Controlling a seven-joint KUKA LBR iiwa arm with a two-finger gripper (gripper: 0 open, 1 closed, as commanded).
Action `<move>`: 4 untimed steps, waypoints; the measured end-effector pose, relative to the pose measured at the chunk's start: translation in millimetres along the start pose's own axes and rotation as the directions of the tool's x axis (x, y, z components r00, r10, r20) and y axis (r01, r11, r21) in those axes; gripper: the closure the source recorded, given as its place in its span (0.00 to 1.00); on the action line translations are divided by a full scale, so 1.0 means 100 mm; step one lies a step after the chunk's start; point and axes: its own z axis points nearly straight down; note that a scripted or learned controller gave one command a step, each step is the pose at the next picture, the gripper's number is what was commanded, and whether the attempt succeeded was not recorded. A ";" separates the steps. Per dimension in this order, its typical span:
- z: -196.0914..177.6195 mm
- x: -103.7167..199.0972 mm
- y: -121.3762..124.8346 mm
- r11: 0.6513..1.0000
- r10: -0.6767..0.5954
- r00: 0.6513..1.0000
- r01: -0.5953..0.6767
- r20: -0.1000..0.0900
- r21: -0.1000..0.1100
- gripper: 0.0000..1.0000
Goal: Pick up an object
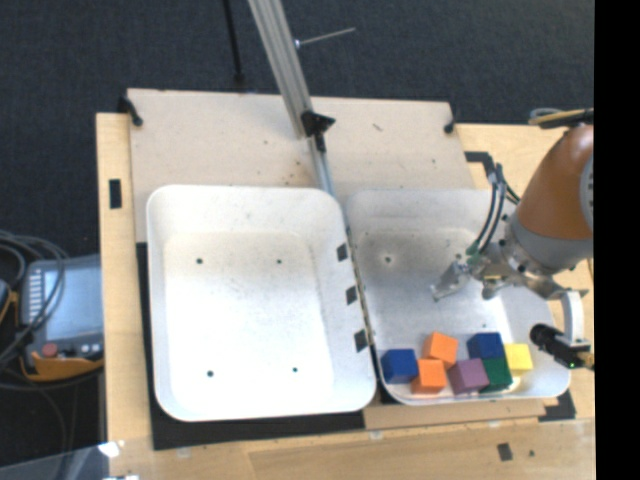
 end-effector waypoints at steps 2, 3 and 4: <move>-0.74 -0.10 -0.01 1.000 0.008 1.000 -0.007 0.002 -0.011 1.00; -0.89 -0.11 0.00 1.000 0.003 1.000 -0.003 0.000 -0.007 1.00; -0.97 0.36 -0.12 1.000 -0.010 1.000 0.010 -0.002 -0.005 1.00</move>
